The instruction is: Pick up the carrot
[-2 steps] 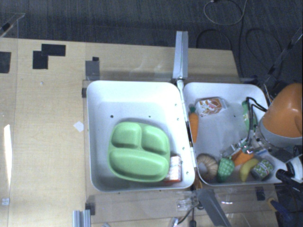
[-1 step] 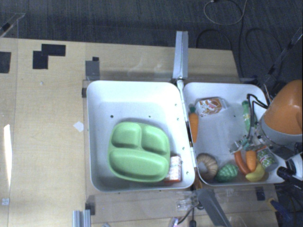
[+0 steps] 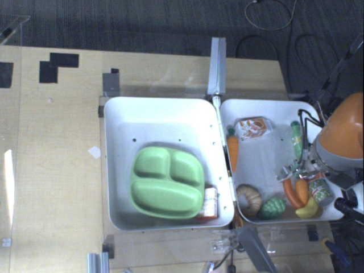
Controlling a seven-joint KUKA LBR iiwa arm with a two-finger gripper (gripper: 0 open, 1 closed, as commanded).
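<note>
The carrot (image 3: 232,151), orange with a green top, lies lengthwise against the left wall of the right bin (image 3: 267,110). My gripper (image 3: 294,173) hangs low over the right part of that bin, well to the right of the carrot. It sits just above a shorter orange-red vegetable (image 3: 296,193). The arm's orange band (image 3: 346,128) fills the bin's right edge and hides what is beneath it.
Around the gripper lie a banana (image 3: 307,210), a small labelled can (image 3: 321,191), a green bottle (image 3: 296,138), a bumpy green item (image 3: 273,207), a brown bread roll (image 3: 248,197) and a snack packet (image 3: 252,128). The left bin (image 3: 119,152) holds a green divided plate (image 3: 168,181) and a small box (image 3: 210,202).
</note>
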